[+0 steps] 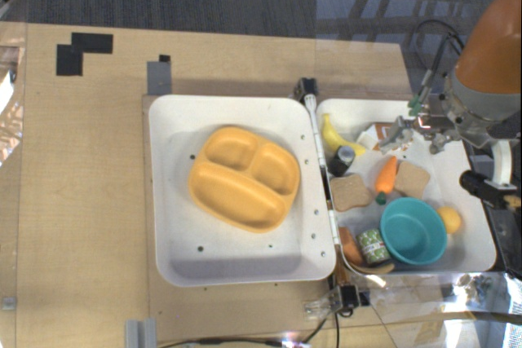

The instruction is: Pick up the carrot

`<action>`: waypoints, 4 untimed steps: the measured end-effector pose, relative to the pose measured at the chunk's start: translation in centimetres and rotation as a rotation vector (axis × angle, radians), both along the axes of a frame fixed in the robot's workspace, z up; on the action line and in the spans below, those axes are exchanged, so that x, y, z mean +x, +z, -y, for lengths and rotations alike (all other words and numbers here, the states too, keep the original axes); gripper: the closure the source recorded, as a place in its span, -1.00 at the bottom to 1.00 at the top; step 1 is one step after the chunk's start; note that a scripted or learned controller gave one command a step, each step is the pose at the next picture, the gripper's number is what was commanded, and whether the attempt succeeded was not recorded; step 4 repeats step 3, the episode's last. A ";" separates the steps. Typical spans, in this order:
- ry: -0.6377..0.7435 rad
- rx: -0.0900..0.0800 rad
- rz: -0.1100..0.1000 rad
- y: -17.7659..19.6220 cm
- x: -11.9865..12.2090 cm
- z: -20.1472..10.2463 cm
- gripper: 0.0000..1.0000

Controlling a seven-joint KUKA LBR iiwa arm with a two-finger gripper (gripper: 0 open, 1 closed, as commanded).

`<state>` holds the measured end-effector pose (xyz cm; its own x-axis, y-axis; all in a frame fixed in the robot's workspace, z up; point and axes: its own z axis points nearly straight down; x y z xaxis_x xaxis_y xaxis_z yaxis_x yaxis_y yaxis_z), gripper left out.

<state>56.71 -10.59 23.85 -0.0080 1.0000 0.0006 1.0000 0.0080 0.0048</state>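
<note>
carrot (387, 176): lies in the right bin, just above the teal bowl (413, 231), between two bread slices
feel: looks light, hard, smooth
grab: across its orange middle
tool (420, 129): above the carrot; open or closed, cannot tell

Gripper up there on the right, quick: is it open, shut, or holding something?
Gripper: cannot be told; it sits over the right bin, above and apart from the carrot.

carrot (387, 177) open from above; toast slices touching, one left (351, 191), one right (412, 179); teal bowl (413, 231) just below; banana (334, 134) upper left; gripper (416, 130) hangs just above-right.
</note>
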 end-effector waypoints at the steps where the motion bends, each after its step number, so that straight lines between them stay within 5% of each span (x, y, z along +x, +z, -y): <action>1: 0.141 0.000 -0.006 -9.9 -0.8 -1.3 -1.00; 2: 0.196 -0.004 0.017 -14.3 1.5 2.3 -1.00; 3: 0.199 -0.006 0.032 -12.9 1.9 2.2 1.00; 4: 0.199 -0.006 0.032 -12.9 1.9 2.2 1.00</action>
